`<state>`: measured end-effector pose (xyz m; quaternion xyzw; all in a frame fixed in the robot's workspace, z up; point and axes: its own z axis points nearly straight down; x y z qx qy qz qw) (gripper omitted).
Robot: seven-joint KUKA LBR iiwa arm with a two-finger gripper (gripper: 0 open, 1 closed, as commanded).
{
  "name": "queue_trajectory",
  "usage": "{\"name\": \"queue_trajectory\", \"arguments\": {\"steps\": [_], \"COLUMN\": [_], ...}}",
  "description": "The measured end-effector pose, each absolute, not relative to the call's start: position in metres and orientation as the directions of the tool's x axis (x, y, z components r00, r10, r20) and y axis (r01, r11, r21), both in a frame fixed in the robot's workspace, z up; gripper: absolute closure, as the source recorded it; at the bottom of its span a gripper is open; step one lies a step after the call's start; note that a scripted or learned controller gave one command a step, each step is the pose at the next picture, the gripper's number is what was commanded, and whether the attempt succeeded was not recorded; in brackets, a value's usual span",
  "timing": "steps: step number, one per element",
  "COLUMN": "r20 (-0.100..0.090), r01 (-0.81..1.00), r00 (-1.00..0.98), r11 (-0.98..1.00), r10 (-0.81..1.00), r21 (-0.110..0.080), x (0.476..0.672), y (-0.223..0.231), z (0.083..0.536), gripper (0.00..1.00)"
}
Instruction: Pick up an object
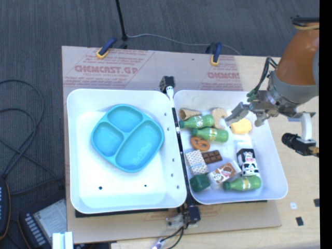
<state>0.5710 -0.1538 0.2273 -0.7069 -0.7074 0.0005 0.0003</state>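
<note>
Yellow block (240,126): loc. right bin (277,162), upper part, just beside bread piece (218,113). Gripper (248,113) hovers directly above it, fingers spread, grasping nothing. Block sits between/just below fingertips; approach = straight descent. Long axis approx. left-right in frame, est. only.

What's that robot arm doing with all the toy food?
The robot arm's gripper hangs open over the top of the right bin, right above a yellow cheese wedge. It holds nothing between its fingers yet. That bin is full of toy food: green bottles, a pretzel, a chocolate bar and a cow-patterned milk carton. The left bin has a blue divided plate in it. It looks set to try grabbing the cheese.
</note>
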Motion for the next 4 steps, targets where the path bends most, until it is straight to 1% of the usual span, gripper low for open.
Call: {"name": "queue_trajectory", "arguments": {"steps": [1, 2, 3, 4], "r20": [-0.002, 0.0, -0.001, -0.005], "r01": [1.0, 1.0, 1.0, 1.0], "r00": [-0.001, 0.0, 0.0, 0.003], "r11": [0.001, 0.0, 0.0, -0.003], "r10": [1.0, 1.0, 1.0, 1.0], "r21": [0.003, -0.003, -0.003, 0.022], "x": [0.586, 0.585, 0.585, 0.52], "y": [-0.127, -0.127, -0.127, -0.11], "z": [0.097, 0.105, 0.105, 0.092], "gripper": [0.0, 1.0, 0.0, 0.0]}}
